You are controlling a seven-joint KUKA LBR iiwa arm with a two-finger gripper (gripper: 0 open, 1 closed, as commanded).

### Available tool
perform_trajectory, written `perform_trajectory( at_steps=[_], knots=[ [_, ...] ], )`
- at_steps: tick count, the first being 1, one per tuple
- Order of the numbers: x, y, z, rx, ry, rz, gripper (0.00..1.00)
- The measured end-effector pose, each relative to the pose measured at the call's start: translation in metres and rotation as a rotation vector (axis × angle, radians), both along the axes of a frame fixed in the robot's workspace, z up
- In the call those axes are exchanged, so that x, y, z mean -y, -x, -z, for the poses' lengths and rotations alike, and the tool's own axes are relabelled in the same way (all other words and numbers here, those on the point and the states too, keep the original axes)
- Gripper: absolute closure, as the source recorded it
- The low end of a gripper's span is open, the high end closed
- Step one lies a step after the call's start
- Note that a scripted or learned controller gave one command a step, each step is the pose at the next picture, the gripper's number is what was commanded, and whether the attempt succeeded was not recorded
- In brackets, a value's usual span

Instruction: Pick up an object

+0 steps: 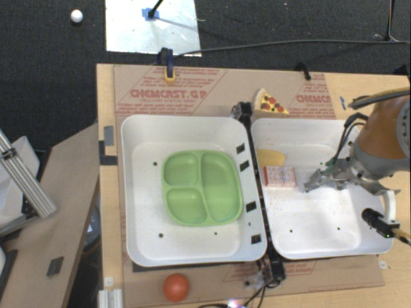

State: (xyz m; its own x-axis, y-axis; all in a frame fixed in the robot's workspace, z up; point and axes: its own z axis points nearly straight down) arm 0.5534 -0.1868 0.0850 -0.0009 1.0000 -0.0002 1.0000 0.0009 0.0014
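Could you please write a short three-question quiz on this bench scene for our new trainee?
1. True or false: the green sectioned plastic plate lies in the left white bin.
2. Which item lies nearest the gripper in the right white bin?
A. the pink-and-white small packet
B. the orange ball
C. the toy pizza slice
3. Fill in: the orange ball rests on the brown board, outside the ____ bin's near edge.

Key: 1 true; 2 A; 3 left.

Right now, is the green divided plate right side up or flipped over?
Right side up. The green divided plate lies flat in the left bin, its three compartments facing up with raised dividers between them; nothing lies in them.
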Motion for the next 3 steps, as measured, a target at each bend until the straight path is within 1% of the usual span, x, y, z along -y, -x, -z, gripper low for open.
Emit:
perform_trajectory(
  at_steps=[1, 3],
  knots=[
    [0.000, -0.001, -0.011, 0.003, 0.000, 0.000, 1.00],
    [0.007, 0.001, -0.139, 0.006, 0.003, -0.003, 1.00]
  ],
)
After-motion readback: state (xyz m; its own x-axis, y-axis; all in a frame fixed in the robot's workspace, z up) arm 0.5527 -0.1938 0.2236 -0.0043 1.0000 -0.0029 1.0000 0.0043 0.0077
